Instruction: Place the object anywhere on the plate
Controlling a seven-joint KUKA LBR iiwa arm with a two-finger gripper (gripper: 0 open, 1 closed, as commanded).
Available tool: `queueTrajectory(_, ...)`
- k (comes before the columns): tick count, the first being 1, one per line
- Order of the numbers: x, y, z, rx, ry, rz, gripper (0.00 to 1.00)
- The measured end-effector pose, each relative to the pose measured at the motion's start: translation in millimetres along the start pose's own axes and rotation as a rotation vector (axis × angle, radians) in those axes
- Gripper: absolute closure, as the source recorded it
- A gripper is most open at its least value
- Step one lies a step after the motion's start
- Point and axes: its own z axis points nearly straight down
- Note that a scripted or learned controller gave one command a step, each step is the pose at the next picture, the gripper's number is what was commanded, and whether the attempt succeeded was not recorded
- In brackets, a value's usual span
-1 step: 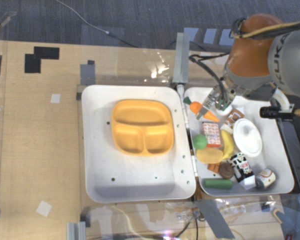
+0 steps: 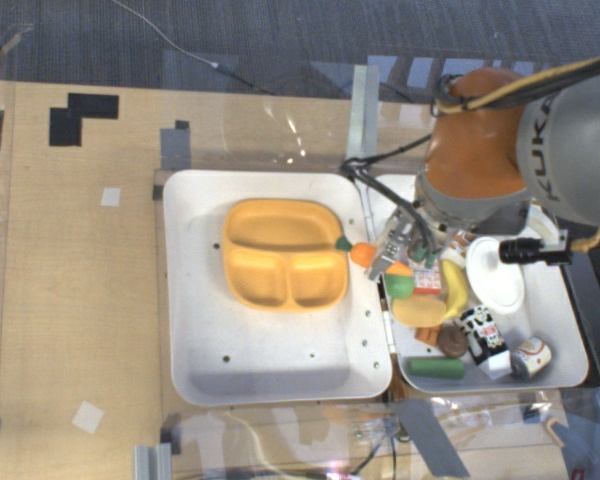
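A yellow plate (image 2: 284,253) with three compartments lies in the left white bin (image 2: 210,368). A small orange carrot-like toy (image 2: 361,254) with a green tip sits just off the plate's right rim, over the seam between the two bins. My gripper (image 2: 393,251) hangs right beside that toy, on its right, below the orange wrist band. The toy touches or nearly touches the gripper's left side; I cannot make out whether it is held. Nothing lies on the plate.
The right bin (image 2: 570,363) holds several toys: a green piece (image 2: 400,286), a banana (image 2: 456,290), a yellow round piece (image 2: 420,312), a white cup (image 2: 495,274), a cow figure (image 2: 480,328), a green cucumber (image 2: 435,368).
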Motion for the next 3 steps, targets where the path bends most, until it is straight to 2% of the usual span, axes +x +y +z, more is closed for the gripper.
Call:
queueTrajectory(1, -63, 85, -53, -0.003, -0.005, -0.167, 1.0)
queueTrajectory(2, 7, 128, 51, 0.003, 0.007, -0.022, 1.0)
queueTrajectory(3, 3, 127, 48, -0.001, 0.0, -0.017, 0.0)
